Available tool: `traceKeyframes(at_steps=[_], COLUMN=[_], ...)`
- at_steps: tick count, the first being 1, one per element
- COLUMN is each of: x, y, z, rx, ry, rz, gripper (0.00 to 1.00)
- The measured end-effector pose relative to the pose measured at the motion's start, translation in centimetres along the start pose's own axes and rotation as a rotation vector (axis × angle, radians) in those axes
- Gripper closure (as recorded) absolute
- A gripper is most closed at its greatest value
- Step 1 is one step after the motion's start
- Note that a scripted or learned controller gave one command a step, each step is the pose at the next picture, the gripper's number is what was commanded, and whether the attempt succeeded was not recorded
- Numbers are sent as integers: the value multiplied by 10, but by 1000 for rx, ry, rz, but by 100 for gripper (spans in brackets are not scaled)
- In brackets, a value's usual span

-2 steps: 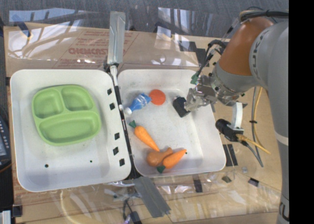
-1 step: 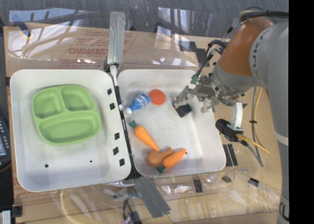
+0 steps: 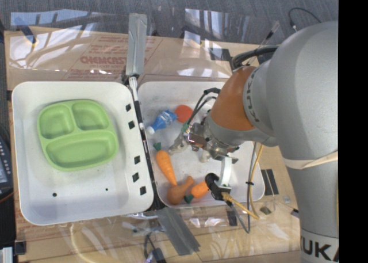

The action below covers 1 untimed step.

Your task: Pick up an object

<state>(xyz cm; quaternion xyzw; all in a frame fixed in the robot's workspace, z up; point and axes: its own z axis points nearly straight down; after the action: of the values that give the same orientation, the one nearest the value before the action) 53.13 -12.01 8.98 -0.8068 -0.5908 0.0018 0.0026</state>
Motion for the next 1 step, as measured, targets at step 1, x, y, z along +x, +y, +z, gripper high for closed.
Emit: traceKeyframes(at_steps=[1], x=[41], y=[49], z=[-39], rx=[-1], ry=[-2], rz=[-346], gripper=[0])
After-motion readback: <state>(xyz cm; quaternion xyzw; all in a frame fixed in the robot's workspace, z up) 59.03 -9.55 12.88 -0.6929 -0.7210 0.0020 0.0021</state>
